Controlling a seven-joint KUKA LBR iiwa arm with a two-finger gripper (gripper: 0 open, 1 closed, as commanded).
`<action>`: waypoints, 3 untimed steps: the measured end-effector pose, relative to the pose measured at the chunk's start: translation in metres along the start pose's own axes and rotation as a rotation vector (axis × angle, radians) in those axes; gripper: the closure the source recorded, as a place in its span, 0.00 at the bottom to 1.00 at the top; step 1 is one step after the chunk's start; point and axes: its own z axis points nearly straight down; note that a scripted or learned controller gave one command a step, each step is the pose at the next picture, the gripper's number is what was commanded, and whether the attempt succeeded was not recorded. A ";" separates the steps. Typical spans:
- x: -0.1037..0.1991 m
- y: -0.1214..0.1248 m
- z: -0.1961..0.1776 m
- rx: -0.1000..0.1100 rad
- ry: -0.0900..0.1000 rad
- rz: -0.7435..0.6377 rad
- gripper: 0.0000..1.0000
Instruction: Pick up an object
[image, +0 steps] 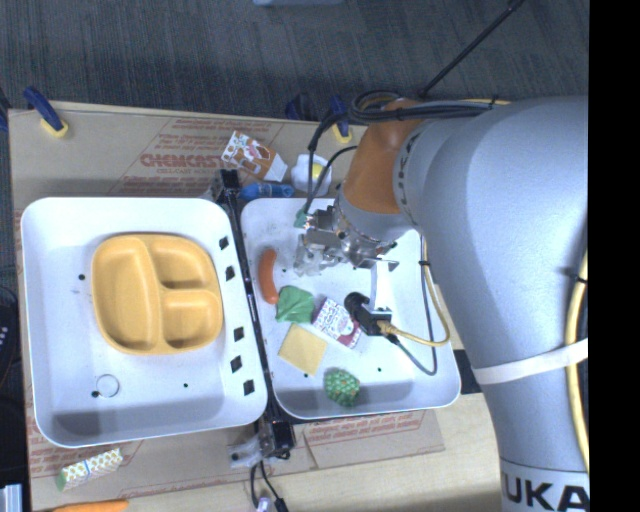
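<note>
Tool (312, 250) down low in right bin (420, 385), can't tell if it's grabbing anything tbh. Orange sausage thing (268, 275) just left of tool, green cloth (294, 304) right below, yellow slice (303, 348) further below.

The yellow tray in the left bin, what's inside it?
The yellow tray shows bare compartments, nothing lying in them. It covers the left bin floor under it, so that stays hidden.

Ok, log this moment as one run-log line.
arm: over right bin | end effector: low by orange sausage | grasp: none seen | left bin: yellow tray
</note>
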 end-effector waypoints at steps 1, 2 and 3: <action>0.000 0.000 0.000 0.000 0.000 0.000 0.00; 0.003 0.003 0.020 0.001 0.000 0.041 0.00; 0.003 0.003 0.010 0.004 0.001 0.037 1.00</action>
